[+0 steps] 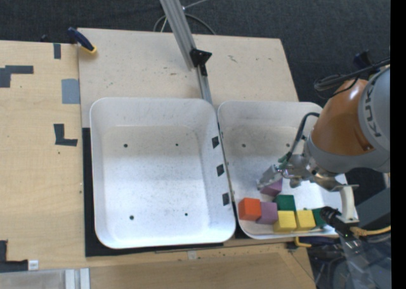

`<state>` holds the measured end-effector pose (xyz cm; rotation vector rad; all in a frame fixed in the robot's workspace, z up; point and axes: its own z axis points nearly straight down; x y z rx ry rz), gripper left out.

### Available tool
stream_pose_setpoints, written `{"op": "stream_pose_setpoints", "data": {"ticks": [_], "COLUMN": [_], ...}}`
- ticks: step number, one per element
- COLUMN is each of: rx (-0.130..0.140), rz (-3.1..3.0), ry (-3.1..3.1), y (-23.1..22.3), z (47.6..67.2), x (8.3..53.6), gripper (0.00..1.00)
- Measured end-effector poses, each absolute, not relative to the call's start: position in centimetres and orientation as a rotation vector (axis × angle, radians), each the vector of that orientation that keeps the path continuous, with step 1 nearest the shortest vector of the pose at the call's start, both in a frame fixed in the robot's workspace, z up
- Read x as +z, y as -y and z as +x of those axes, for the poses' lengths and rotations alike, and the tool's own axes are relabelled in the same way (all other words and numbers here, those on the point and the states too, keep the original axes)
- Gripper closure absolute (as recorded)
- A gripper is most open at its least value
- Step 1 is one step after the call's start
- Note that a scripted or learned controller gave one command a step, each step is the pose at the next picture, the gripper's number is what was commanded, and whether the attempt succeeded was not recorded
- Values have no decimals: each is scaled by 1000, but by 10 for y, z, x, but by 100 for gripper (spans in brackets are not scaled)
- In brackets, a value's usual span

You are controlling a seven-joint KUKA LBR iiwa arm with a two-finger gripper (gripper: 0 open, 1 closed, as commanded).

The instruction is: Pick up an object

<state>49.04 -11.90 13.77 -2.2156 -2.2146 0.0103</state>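
- Camera view: arm (pixel 346 126) reaches in from the right and sits low over the right bin (pixel 254 116).
- Gripper (pixel 274 180) is down among the blocks in the near part of that bin. A small purple block (pixel 273 187) sits right at its tip.
- Jaws: cannot tell whether released or clenched. The tip is small and blurred, and the purple block could lie between, under or just beside it. No confirmed grasp.
- Other blocks, clustered at the near wall of the right bin: orange block (pixel 250 208), second purple block (pixel 268 213), green block (pixel 285 202), two yellow blocks (pixel 286 220) and (pixel 306 218). The orange and second purple blocks touch; the yellow ones sit side by side just beside them.
- Left bin (pixel 152 110) has only its dark speckled floor.
- Beyond the bins: slanted metal rail (pixel 174 12); blue-and-yellow item (pixel 81 39) on the bench, far left.
- Progress, my judgement: approach done, gripper at a candidate (small purple block). Left to do: secure grip, lift clear of the bin.
- Block appears to rest at floor level, so no lift yet.
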Motion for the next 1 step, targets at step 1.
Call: {"op": "stream_pose_setpoints", "data": {"ticks": [1], "rx": [3], "rz": [-2218], "ry": [2221], "y": [119], "z": [493], "x": [152], "gripper": [100]}}
